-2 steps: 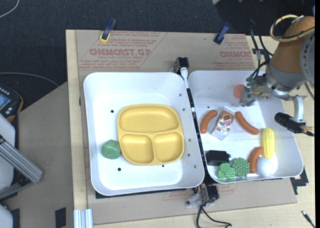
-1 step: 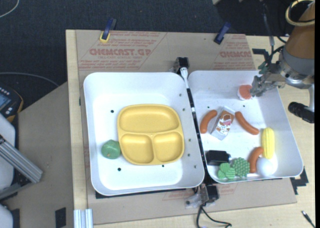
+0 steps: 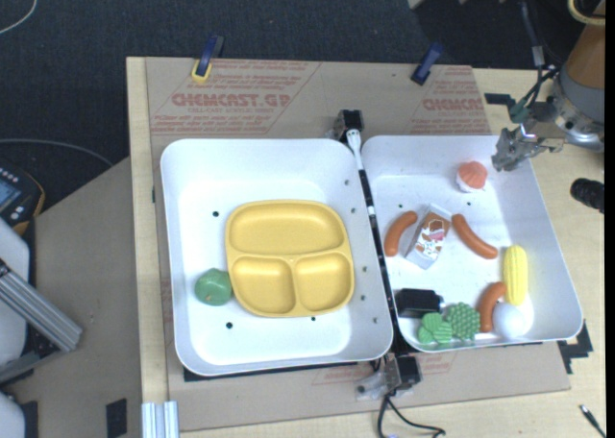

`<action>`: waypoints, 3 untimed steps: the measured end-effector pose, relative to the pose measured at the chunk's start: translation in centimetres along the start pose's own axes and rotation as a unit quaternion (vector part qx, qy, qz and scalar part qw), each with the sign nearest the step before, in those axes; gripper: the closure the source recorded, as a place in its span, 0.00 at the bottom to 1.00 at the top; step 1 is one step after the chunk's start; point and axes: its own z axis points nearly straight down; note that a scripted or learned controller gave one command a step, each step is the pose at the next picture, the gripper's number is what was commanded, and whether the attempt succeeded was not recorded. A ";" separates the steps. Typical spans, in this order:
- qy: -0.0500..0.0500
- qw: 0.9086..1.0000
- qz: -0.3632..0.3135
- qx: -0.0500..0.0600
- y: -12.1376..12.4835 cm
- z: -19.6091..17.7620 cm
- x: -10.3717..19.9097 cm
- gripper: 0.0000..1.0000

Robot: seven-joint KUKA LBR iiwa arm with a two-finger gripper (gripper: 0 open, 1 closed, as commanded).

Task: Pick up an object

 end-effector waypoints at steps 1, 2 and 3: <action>0.000 1.000 0.000 0.000 0.1 -2.3 0.0 1.00; 0.002 1.000 -0.002 0.004 -1.1 -2.9 5.8 1.00; 0.003 1.000 -0.003 0.005 -1.2 -1.8 11.7 1.00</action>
